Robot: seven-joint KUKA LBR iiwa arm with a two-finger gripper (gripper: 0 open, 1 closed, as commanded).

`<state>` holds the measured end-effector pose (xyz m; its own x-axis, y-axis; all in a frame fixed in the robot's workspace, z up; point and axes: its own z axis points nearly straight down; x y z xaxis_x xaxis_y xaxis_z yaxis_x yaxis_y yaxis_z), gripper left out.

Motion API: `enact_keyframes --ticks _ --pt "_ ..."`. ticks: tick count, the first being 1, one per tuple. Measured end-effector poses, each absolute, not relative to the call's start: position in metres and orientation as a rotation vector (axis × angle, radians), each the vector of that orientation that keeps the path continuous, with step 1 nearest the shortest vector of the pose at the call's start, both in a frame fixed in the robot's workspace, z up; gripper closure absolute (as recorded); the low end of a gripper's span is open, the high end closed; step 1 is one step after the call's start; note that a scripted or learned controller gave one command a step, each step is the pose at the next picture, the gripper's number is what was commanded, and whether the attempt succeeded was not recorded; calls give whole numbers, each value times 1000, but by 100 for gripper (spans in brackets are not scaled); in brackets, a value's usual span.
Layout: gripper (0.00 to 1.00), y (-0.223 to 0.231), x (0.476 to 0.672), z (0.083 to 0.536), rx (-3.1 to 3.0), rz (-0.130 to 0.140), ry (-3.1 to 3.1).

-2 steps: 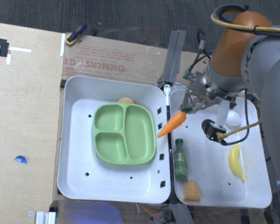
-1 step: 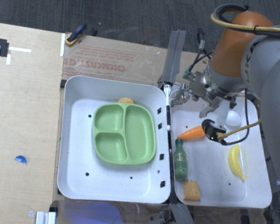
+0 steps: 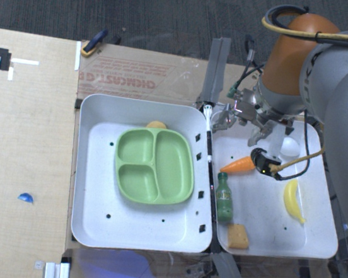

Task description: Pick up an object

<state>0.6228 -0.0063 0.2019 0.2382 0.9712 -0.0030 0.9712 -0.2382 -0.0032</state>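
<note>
Orange carrot [image 3: 240,165] lies in the right bin [image 3: 312,249], near its left wall. Just behind the carrot hangs the pincer [image 3: 239,130], spread, with nothing between its prongs and not touching the carrot. Just in front of the carrot a green bottle [image 3: 223,198] lies along the same wall, and farther in front sits a tan block [image 3: 238,236]. Right of the carrot and a little forward lies a banana [image 3: 294,200]; right and a little behind is a white ball [image 3: 289,146]. Left of the carrot, in the left bin [image 3: 87,219], rests a green plate [image 3: 155,166].
</note>
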Motion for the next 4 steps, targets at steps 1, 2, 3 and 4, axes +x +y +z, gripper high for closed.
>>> enact_keyframes --ticks 1,2,3,4 --pt "0 -68 580 191 -2414 6 -2009" --pt "0 -99 609 120 -2445 5 -1970" --pt "0 -93 603 91 -2436 5 -1982" --pt "100 -94 603 100 -2438 6 -1979"
